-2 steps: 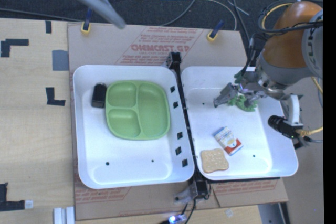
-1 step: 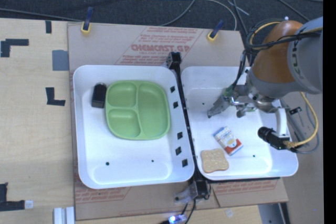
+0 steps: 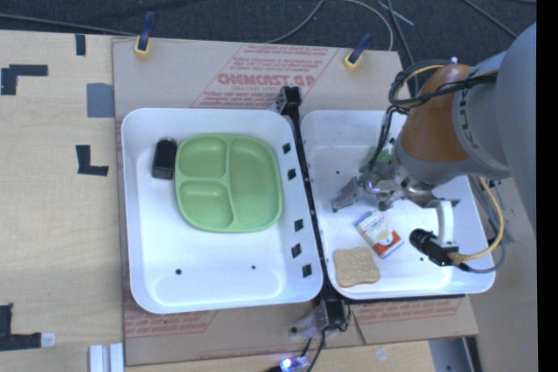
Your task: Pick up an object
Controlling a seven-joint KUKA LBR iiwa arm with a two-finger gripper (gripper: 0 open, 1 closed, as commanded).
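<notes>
So the arm is down in the right bin, with the end effector sitting around the middle of it. Fingers look spread apart, nothing pinched between them as far as I can see. Closest grab candidates are the small white-and-orange packet just at 5 o'clock from the end effector, and the toast slice further down at 6 o'clock.

My worry: the packet lies flat and so does the toast, so the fingers could easily skid over them and close on air.

Over in the left bin there's a green divided plate with a black block at its 9 o'clock. The divider between the bins makes those a longer reach.
</notes>
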